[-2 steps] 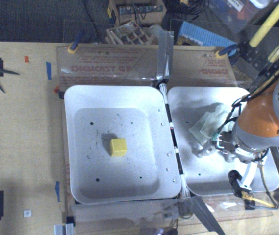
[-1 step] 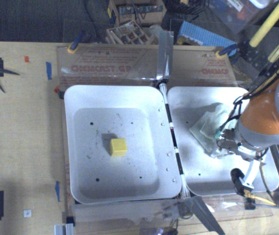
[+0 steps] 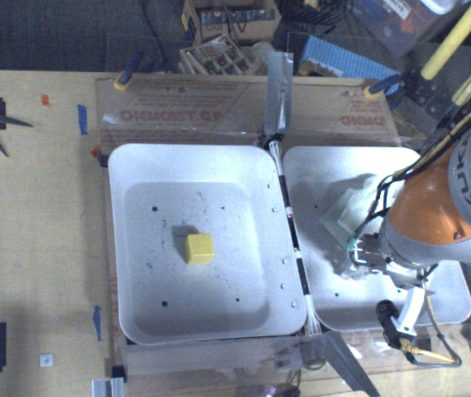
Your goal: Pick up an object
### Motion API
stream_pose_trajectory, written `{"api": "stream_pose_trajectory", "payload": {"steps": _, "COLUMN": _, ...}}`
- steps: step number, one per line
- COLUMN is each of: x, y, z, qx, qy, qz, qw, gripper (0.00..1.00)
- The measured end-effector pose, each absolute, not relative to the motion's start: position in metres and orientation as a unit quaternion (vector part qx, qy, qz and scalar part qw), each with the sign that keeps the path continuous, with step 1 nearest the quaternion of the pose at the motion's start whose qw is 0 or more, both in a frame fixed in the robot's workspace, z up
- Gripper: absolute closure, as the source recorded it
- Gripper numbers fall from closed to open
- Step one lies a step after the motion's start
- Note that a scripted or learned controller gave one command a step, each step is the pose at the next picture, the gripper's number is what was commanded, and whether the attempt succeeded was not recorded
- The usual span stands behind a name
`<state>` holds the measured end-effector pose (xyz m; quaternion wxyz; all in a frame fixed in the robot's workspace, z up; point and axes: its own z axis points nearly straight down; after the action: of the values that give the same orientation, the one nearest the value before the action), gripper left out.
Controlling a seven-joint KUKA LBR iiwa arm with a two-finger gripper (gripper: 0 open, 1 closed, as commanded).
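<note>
Yellow block (image 3: 200, 248) sits loose mid-left bin (image 3: 136, 180), free for grasping; the arm's tool (image 3: 359, 253) hangs low over the right bin (image 3: 318, 172), its state unreadable.

Open floor around yellow block (image 3: 200, 248)

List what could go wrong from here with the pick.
1. The arm hangs over the right bin, while the yellow block sits apart in the left bin; a grasp made here would likely close on nothing.
2. Crossing over, the gripper might clip the raised rims where the bins meet.
3. Loose cables by the wrist could snag.
</note>
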<state>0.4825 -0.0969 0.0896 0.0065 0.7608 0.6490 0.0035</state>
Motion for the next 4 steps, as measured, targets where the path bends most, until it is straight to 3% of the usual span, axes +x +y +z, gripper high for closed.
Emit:
{"api": "stream_pose_trajectory", "payload": {"steps": 1, "x": 0.483, "y": -0.103, "z": 0.089, "qx": 0.874, "qy": 0.486, "qz": 0.0057, "qw": 0.003, "gripper": 1.00}}
{"api": "stream_pose_trajectory", "payload": {"steps": 2, "x": 0.480, "y": -0.077, "z": 0.184, "qx": 0.929, "qy": 0.370, "qz": -0.0009, "qw": 0.000, "gripper": 1.00}}
{"api": "stream_pose_trajectory", "payload": {"steps": 3, "x": 0.480, "y": -0.067, "z": 0.184, "qx": 0.987, "qy": 0.160, "qz": -0.0011, "qw": 0.000, "gripper": 1.00}}
{"api": "stream_pose_trajectory", "payload": {"steps": 4, "x": 0.524, "y": -0.044, "z": 0.225, "qx": 0.995, "qy": 0.103, "qz": -0.0015, "qw": 0.000, "gripper": 1.00}}
